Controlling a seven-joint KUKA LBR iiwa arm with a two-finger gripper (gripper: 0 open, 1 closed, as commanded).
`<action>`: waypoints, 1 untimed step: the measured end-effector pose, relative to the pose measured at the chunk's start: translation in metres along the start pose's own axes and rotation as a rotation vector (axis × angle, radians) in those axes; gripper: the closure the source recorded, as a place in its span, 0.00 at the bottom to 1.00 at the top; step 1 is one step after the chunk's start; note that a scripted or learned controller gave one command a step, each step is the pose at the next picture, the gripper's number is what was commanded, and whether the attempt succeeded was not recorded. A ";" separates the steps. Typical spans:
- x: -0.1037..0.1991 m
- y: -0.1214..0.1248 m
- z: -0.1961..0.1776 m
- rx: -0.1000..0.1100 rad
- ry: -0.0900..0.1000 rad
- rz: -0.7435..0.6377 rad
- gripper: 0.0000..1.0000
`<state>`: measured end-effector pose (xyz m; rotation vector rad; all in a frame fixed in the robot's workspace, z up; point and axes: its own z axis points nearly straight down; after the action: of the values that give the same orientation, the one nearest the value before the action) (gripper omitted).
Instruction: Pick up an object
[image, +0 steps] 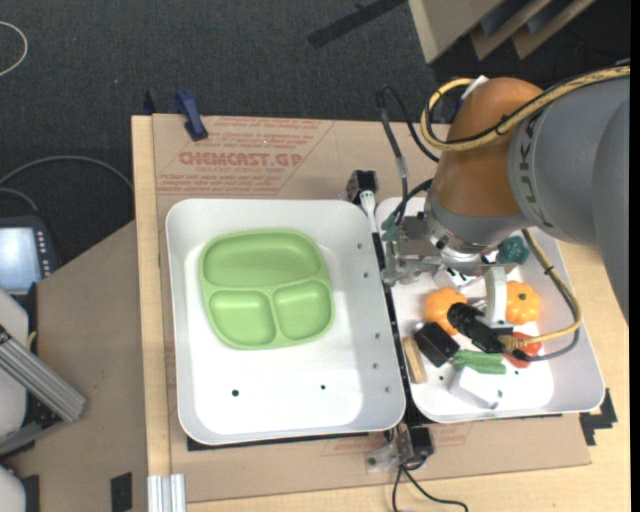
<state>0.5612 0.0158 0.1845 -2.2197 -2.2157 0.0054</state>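
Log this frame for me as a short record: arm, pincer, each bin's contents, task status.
arm: grey KUKA arm with an orange band, reaching in over the right bin
pincer: low over the right bin's clutter; finger state cannot be told
left bin: green divided tray
right bin: orange toys, black block, green piece, white piece
task status: no object seen held

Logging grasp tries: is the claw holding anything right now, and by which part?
Cannot be told. The claw is down in the right bin among the orange toys and black pieces, and the wrist hides whether anything sits in it.
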 end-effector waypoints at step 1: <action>0.107 -0.017 -0.029 -0.010 0.001 -0.012 1.00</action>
<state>0.5446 0.1233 0.2137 -2.2113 -2.2333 -0.0063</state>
